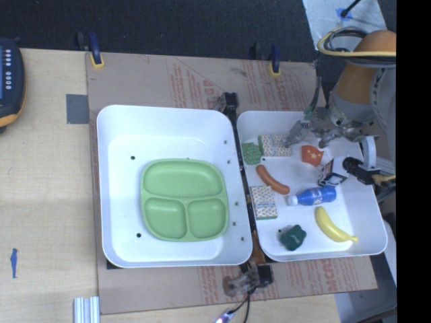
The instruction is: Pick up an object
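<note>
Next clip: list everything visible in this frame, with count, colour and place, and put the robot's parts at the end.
bins: 2, white, side by side on the bench
divided plate: 1, light green, three compartments, middle of left bin
banana: 1, yellow, near right corner of right bin
bottle: 1, blue with white cap, lying in right bin
sausage: 1, orange-red, centre-left of right bin
red object: 1, red, far part of right bin
dark green toy: 1, near edge of right bin
green piece: 1, far left of right bin
patterned pads: 2, left side of right bin
clamps: 2, blue-yellow, far board edge
arm: 1, grey-orange, right side
tool: 1, above far part of right bin
</note>
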`<state>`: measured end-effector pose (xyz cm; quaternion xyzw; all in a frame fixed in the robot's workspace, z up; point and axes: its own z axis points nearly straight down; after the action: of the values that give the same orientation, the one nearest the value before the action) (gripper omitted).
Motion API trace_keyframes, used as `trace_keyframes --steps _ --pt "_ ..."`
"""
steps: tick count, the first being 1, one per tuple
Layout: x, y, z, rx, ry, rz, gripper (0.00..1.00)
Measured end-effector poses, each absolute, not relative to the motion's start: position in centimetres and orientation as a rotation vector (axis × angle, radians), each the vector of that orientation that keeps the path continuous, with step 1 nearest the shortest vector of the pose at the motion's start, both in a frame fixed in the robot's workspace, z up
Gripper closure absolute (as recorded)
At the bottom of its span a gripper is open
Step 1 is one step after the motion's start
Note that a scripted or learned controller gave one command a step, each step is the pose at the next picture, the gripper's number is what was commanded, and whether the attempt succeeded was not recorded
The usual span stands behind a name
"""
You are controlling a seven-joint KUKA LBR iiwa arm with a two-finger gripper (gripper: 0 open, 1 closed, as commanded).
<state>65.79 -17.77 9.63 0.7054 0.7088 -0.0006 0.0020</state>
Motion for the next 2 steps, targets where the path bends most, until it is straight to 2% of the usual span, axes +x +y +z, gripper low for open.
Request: trace_keyframes --steps 1,2 --pt "63.3 -19.6 9.6 2.212 2.223 0.005 0.0" --pt "65.8 -16.7 9.7 2.213 2.222 0.001 0.0"
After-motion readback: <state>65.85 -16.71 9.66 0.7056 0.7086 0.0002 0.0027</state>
